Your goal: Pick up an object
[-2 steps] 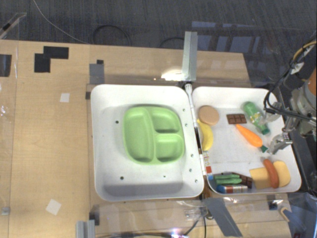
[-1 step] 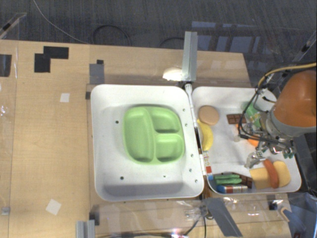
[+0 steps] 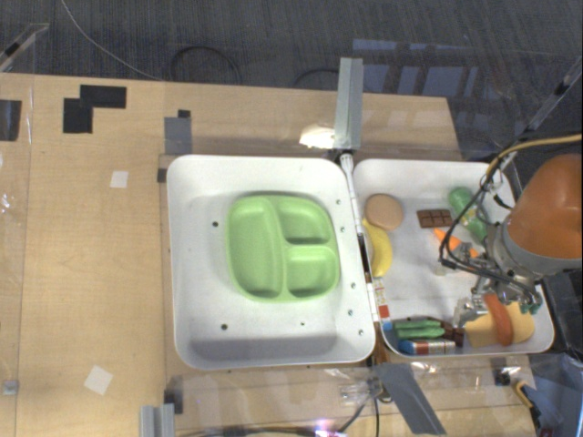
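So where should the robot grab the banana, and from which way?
Probably around the middle of the banana, coming straight down from above. It lies flat in the right bin, running lengthwise along the left wall, with a round tan thing close to its top end. Fingers closing across its narrow width, left to right, should fit best, though the wall side looks tight.

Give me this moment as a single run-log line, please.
hand: low in right bin, near corner | beside: orange-yellow item | grasp: unconfirmed | left bin: green tray
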`<state>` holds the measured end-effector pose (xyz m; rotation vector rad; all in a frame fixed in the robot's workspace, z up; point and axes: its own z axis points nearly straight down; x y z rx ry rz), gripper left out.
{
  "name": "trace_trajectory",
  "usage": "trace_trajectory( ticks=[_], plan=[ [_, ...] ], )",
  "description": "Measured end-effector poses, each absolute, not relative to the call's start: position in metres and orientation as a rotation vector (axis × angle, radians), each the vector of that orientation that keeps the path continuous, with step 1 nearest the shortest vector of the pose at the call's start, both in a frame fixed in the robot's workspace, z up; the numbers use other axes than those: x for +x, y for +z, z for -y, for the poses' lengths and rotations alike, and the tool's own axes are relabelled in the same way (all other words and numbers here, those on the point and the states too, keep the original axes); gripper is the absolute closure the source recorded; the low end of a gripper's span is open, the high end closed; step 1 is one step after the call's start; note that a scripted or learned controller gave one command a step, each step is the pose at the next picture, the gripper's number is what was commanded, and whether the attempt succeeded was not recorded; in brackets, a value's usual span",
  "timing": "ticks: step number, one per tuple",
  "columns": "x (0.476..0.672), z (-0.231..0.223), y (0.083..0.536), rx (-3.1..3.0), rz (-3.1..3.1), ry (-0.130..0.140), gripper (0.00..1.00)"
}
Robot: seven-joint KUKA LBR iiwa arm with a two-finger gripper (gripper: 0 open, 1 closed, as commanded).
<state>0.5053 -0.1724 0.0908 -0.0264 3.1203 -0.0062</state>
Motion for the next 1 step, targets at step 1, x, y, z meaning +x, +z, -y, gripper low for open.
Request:
trace_trajectory(
  ticks=[1],
  plan=[
    [0.5313,0.1258,0.0909,0.102,-3.121,-0.003,0.0]
  ],
)
